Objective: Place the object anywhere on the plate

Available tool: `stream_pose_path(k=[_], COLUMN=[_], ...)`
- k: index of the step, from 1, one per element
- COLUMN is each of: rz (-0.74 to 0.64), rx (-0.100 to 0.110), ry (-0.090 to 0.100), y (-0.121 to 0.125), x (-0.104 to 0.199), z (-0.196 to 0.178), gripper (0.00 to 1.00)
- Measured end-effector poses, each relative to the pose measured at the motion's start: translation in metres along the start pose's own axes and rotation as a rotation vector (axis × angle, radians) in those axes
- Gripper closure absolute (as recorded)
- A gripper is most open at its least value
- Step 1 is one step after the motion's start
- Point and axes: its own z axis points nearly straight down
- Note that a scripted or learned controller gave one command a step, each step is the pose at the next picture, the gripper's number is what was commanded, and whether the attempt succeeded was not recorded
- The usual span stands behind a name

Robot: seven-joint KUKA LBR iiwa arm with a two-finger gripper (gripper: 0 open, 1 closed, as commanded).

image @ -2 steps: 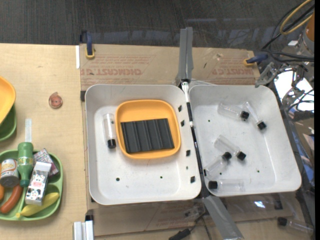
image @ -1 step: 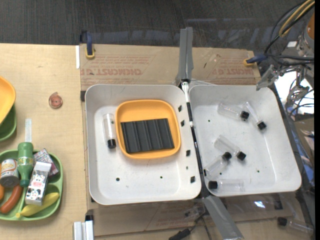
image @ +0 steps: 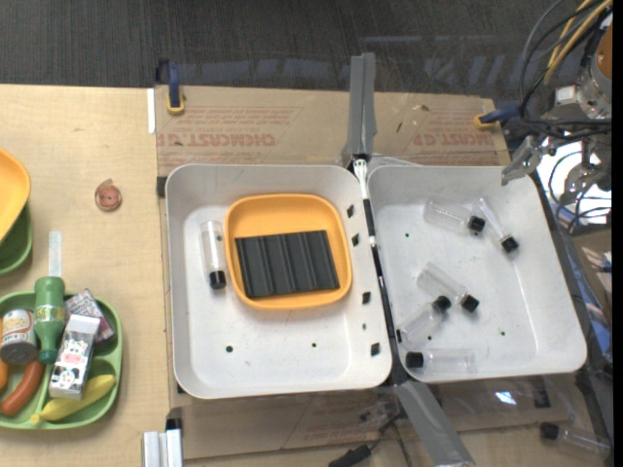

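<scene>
Leftward, left bin (image: 195, 358) holds orange plate (image: 288, 249), vial (image: 212, 253) beside it; right bin (image: 555, 348) holds scattered vials (image: 443, 288); hand state: cannot tell.

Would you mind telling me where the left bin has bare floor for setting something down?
Bare floor: the left bin below the plate. Crowded: the strip left of the plate, where a vial lies.

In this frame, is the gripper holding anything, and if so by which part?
It cannot be told. The arm sits at the view's upper right, beyond the right bin. One vial lies beside the orange plate.
</scene>
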Motion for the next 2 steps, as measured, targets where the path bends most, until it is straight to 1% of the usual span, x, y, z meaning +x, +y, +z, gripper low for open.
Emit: stream_pose_path(k=[1,2], rz=[-0.28,-0.514], rx=[-0.001,-0.003], ry=[-0.001,-0.001], y=[0.0004,0.0005], x=[-0.001,-0.0002], z=[-0.003,0.0036], gripper=[0.0,0.0])
